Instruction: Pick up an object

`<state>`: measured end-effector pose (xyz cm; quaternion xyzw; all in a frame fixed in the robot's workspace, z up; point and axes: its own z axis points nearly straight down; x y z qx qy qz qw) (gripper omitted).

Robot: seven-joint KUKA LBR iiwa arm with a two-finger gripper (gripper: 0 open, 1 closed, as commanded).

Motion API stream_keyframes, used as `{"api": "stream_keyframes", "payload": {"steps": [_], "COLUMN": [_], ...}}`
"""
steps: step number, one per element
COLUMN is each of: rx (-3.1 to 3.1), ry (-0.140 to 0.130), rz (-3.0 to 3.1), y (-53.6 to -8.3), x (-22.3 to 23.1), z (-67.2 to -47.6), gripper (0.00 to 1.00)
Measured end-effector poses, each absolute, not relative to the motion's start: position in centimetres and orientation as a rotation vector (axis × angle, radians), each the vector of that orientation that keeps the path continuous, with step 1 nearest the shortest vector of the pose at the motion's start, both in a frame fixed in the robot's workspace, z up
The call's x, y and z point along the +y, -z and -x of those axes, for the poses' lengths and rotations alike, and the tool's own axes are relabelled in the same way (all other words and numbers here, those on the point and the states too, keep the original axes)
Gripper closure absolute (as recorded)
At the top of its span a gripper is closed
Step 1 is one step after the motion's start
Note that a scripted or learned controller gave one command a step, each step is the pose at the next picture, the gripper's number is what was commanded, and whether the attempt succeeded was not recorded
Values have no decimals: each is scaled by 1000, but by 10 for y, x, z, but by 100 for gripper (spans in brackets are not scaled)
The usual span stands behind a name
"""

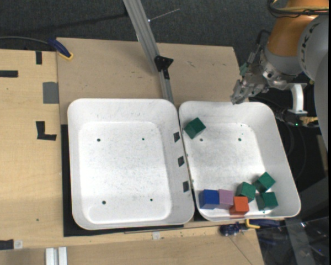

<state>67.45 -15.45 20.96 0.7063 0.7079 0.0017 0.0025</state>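
Hovering over the right bin's far rim, the gripper has an unreadable state; the green block looks light and rigid, so grasp its flat sides.

Single fixed camera, mounted above the bench and looking down at a slant. Both bins fall within the frame: left bin at centre, right bin beside it toward the right. The arm enters at upper right. The range is moderate, with bench surface visible around the bins on the left and far sides.
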Motion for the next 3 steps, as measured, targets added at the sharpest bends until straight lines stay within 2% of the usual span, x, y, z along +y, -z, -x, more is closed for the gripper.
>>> {"api": "stream_keyframes", "payload": {"steps": [1, 2, 3], "rx": [2220, 2221, 2227], "ry": [-5, -4, 1], "rz": [-2216, -2217, -2218], "y": [-267, -302, -296], "x": [-148, -148, -109], "z": [-668, -669, -644], "gripper": [100, 100, 100]}}
